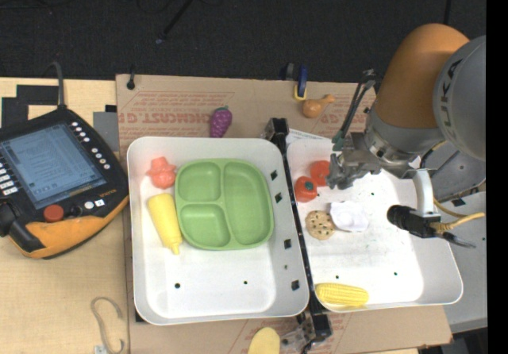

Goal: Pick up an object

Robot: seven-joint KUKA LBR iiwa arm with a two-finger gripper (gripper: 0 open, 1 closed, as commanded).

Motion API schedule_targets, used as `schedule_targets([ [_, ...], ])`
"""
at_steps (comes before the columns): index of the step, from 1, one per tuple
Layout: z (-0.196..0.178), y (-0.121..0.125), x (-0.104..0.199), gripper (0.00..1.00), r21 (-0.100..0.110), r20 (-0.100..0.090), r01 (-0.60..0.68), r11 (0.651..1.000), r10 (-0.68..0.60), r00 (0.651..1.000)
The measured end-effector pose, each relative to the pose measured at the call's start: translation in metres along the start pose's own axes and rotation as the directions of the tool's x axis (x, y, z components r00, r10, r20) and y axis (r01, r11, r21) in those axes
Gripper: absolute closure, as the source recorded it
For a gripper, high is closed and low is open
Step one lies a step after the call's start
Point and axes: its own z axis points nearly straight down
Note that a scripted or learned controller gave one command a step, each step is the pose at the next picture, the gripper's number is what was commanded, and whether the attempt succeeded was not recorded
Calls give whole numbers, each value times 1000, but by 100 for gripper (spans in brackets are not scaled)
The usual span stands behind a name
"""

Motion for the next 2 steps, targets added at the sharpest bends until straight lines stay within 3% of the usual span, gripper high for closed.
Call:
schedule_targets([
  [1,-6,31,43,100,-1,1,0,1000,0,1000],
  [2,18,65,75,100,1,2,-2,1000,2,1000],
])
